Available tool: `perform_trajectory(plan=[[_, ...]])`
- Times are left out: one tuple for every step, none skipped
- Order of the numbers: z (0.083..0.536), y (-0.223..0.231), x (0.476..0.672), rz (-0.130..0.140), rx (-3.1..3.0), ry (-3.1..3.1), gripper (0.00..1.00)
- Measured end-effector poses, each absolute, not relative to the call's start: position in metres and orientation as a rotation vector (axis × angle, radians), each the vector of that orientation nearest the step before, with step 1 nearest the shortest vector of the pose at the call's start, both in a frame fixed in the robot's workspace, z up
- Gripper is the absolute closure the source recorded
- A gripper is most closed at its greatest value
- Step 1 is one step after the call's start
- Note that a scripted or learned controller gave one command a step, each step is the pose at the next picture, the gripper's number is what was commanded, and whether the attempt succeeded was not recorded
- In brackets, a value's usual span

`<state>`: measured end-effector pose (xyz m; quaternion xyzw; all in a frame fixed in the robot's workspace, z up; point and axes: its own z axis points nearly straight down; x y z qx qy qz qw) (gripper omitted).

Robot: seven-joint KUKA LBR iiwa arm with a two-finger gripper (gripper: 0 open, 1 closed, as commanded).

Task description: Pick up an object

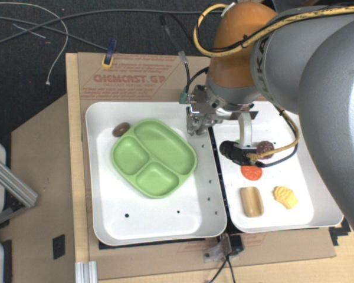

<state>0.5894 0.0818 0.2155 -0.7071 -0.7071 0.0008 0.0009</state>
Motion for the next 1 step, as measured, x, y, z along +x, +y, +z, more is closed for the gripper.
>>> perform_trajectory(plan=[[0.2154,0.0837,0.5893,0.002,-2.218,-2.221,0.0]])
